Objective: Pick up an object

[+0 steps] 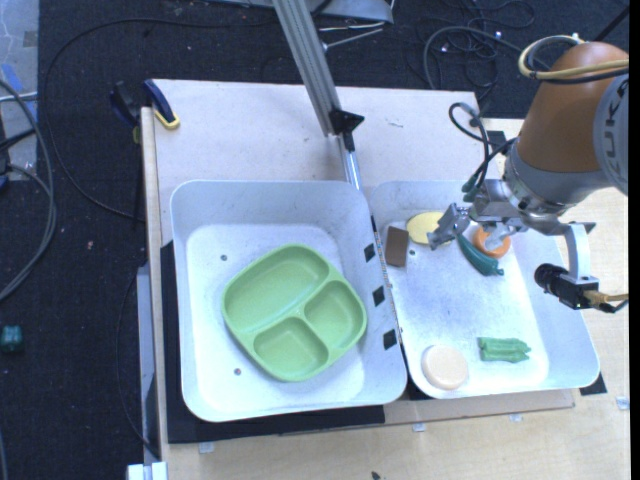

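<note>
Camera view, looking down at a slant. I read clock directions on the frame, 12 at the far edge.

The light wooden surface (250, 118) carries two shallow white bins side by side. The left white bin (200, 228) holds a pale green plastic plate with three compartments (294, 311), lying flat near its centre.

The right white bin (560, 358) holds the loose pieces. At its 7 o'clock sits a round cream-coloured disc (445, 367). Toward 5 o'clock, just beside the disc but apart from it, lies a small green ridged toy piece (503, 349). At 11 o'clock a small brown block (396, 247) leans by the bin's left wall, with a flat yellow piece (424, 227) just beside it at 2 o'clock of the block.

The grey arm with the orange band (570, 108) reaches in from 3 o'clock. Its end effector (450, 230) hangs low over the bin's 12 o'clock area, tips close to the yellow piece. I cannot tell how far it is open, nor whether anything sits in it. Directly under the wrist lie a teal curved piece (482, 256) and an orange rounded piece (491, 239), touching each other, partly covered by the wrist.

A slanted grey metal pole (305, 48) crosses from 12 o'clock toward the seam between the bins.
</note>
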### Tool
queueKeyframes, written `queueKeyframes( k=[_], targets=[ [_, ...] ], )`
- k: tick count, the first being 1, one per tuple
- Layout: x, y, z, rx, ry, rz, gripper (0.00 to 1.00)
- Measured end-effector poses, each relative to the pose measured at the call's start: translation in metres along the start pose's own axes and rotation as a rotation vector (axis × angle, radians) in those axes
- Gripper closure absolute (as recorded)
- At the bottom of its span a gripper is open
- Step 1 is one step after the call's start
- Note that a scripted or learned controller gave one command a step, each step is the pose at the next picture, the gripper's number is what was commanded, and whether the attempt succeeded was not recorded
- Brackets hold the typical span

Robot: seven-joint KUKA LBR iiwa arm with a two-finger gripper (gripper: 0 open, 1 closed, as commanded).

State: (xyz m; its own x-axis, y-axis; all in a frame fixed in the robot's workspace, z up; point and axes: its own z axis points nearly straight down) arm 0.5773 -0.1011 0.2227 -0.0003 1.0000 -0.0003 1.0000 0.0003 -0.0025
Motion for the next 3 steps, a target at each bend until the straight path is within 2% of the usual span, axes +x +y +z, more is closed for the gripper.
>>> queueKeyframes(
  k=[1, 2, 3],
  targets=[
    [-0.003, -0.010, 0.057, 0.002, 0.001, 0.002, 0.00],
    [-0.002, -0.005, 0.120, 0.002, 0.001, 0.001, 0.00],
    [-0.002, -0.004, 0.106, -0.003, 0.000, 0.002, 1.00]
  ],
)
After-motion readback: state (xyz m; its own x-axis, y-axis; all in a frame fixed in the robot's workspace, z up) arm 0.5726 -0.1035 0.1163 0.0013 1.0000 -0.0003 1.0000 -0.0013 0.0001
